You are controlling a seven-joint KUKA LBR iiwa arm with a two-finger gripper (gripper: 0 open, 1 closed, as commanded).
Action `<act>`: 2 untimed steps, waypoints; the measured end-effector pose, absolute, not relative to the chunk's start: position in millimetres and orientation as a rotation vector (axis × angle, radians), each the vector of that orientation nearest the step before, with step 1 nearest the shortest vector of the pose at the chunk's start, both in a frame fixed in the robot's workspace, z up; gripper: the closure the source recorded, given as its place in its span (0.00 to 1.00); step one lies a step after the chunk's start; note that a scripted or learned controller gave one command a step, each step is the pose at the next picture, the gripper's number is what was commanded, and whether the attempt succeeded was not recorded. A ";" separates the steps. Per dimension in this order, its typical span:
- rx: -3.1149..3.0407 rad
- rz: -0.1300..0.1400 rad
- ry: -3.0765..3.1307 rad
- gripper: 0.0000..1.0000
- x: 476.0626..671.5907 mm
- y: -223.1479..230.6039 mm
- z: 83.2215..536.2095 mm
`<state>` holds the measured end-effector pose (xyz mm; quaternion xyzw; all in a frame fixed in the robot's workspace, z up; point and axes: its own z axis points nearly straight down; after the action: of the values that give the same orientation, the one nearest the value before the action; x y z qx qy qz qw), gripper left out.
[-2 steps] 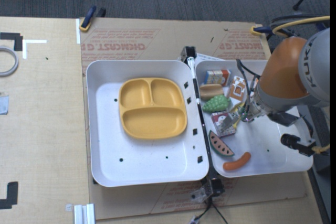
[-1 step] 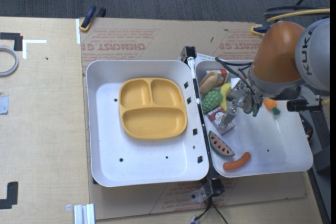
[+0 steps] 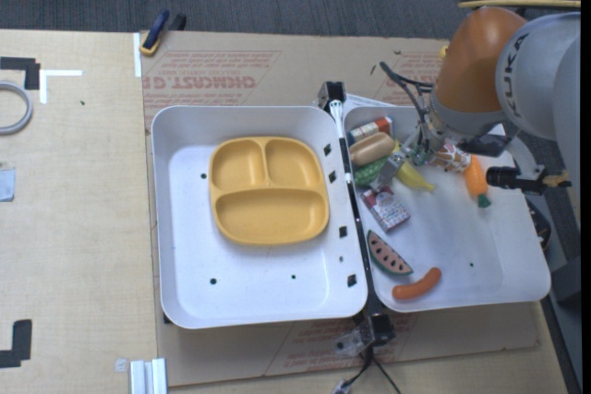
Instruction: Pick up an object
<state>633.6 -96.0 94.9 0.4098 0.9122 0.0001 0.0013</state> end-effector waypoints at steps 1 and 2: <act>1.288 0.004 2.858 1.00 634.8 -96.1 105.8; 0.836 0.001 3.022 1.00 591.0 -110.1 94.7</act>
<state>591.0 -110.1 94.7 0.2667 0.9638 0.0005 0.0033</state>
